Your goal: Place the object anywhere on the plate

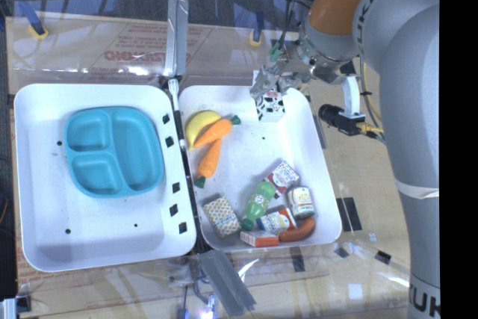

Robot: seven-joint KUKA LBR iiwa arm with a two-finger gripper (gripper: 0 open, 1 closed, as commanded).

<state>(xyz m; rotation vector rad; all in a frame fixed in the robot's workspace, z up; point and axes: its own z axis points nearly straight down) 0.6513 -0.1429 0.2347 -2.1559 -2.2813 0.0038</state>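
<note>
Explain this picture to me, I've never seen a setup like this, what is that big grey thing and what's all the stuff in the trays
The grey and orange thing is a robot arm, seen by one camera above the bench, looking down at a slant. Its gripper is over the far corner of the right bin, at a small black-and-white carton; whether it grips it is unclear. That bin holds toy food: a banana, two carrots, a green bottle, a sausage and small cartons. The left bin holds a blue divided plate, where an object should go.
</note>
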